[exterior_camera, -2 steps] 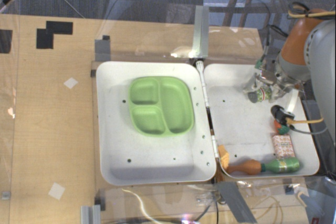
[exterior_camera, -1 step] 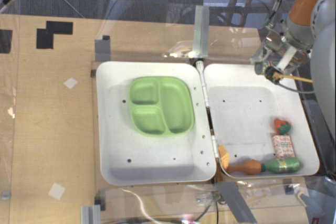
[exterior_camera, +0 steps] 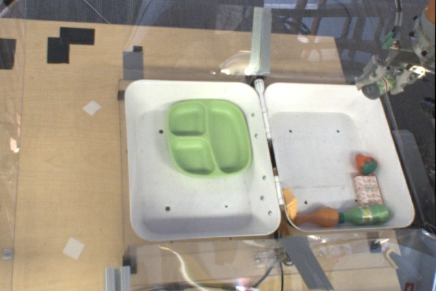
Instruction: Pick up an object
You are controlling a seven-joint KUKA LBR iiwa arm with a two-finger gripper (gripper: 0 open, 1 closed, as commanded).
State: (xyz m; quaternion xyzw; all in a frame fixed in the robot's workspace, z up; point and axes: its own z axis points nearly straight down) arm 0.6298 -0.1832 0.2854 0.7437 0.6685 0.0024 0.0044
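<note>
The right white bin (exterior_camera: 320,140) holds several small things along its near and right sides. A red and green toy (exterior_camera: 366,163) lies by the right wall, with a pink patterned box (exterior_camera: 366,190) just below it. A green bottle (exterior_camera: 366,216) and an orange carrot-like piece (exterior_camera: 320,217) lie along the near wall. A tan piece (exterior_camera: 291,201) sits in the near left corner. My gripper (exterior_camera: 380,82) hangs over the bin's far right corner, well above and apart from all of them, with nothing seen in it.
The left white bin (exterior_camera: 146,201) holds a green divided plate (exterior_camera: 208,137) near its middle. A metal post (exterior_camera: 261,41) stands behind the seam between the bins. Wooden bench surface stretches to the left, with black markers (exterior_camera: 68,43) on it.
</note>
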